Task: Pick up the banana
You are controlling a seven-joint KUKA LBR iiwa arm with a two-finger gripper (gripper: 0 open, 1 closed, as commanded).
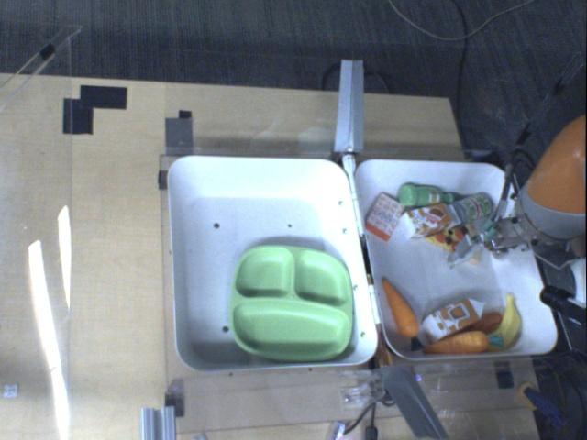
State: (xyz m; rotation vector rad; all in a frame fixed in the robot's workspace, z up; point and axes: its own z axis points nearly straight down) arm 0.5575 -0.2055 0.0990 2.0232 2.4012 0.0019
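Banana [511, 323] at bin [404, 351] edge, prob. touching.

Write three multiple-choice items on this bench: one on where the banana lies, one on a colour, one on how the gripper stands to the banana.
1. Where does the banana lie?
A. Near right corner of the right bin
B. On the divided plate
C. On the bench outside the bins

2. What colour is the divided plate in the left bin?
A. Orange
B. Green
C. White

3. How does the gripper stand to the banana?
A. Closed around it
B. Lifting it over the left bin
C. Apart from it, over the wrappers further back

Key: 1 A, it rests beside a carrot at that bin's near right edge. 2 B, the plate is pale green. 3 C, bare bin floor separates them.
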